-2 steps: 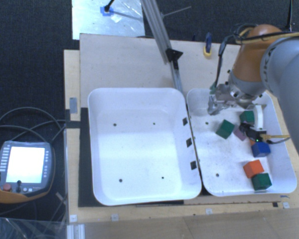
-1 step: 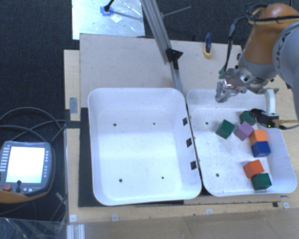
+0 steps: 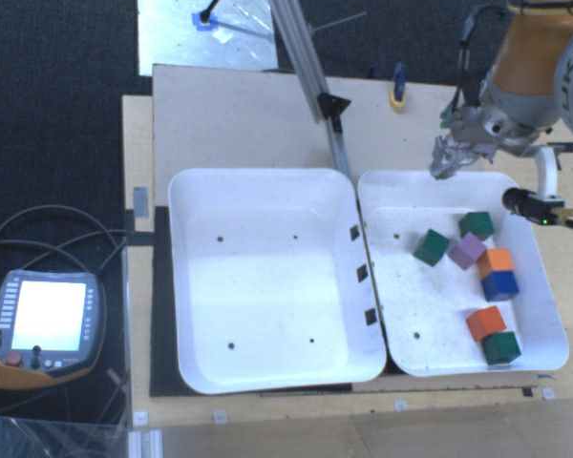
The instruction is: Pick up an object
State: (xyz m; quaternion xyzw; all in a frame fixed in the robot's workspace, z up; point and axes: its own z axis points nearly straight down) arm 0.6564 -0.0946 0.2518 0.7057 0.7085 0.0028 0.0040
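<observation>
Where blocks (image 3: 470, 251) lie, end effector (image 3: 446, 163) above.

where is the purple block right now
The purple block lies in the right bin, toward its far side, between a green block on its left and an orange block on its right.

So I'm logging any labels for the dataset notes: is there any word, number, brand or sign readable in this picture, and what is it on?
None can be read.
The handheld controller at the left has a bright blank screen; the marks on its buttons are too small to read.
The blocks, such as the blue one, and the two white bins carry no visible print.
</observation>
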